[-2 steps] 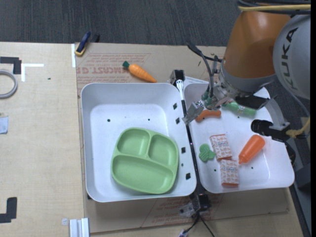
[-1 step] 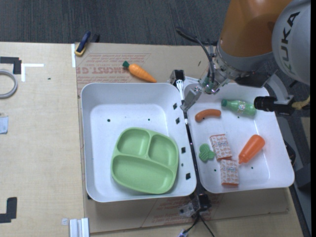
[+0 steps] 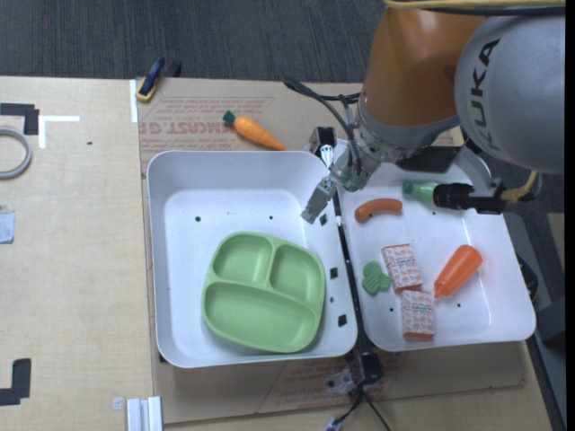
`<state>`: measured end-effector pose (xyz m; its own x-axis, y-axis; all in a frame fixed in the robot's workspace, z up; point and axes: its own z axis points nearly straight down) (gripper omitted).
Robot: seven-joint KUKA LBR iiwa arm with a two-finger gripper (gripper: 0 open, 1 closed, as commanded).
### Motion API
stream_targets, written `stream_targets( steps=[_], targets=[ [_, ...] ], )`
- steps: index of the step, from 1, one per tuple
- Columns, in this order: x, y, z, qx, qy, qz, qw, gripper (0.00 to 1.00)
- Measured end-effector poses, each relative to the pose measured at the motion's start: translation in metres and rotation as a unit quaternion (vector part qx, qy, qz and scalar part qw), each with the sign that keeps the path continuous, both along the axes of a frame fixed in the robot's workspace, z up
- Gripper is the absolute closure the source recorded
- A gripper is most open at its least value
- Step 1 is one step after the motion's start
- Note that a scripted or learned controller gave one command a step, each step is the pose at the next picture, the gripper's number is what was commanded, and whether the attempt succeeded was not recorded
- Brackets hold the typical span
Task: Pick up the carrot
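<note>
Progress looks nil so far: the carrot [image 3: 254, 130] lies untouched on the cardboard [image 3: 193, 115] just beyond the left bin's [image 3: 154, 241] far rim, while the gripper [image 3: 322, 197] hangs over the seam between both bins, nothing visibly in it, spread or closed I cannot tell.

Left bin [image 3: 171, 241]: green divided plate [image 3: 265, 292], lower centre of frame. Right bin [image 3: 503, 317]: sausage [image 3: 378, 208] near upper left corner; green toy piece [image 3: 375, 278] beside two red-and-white packets [image 3: 402, 267] [image 3: 418, 314]. Upper left on bench [image 3: 72, 268]: blue-and-yellow marker [image 3: 150, 78].
</note>
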<state>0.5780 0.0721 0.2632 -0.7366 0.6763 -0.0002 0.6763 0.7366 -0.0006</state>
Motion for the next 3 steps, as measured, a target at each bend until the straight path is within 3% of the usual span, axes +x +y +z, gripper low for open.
stream_targets(
  steps=[1,2,3],
  targets=[
    [-0.072,0.042,-0.064,0.0003,0.000,0.155,0.9879,0.00],
    [0.024,0.090,0.019,0.0001,-0.002,0.331,0.9436,0.00],
    [0.033,0.127,-0.024,0.0003,-0.001,0.420,0.9076,0.00]
  ],
)
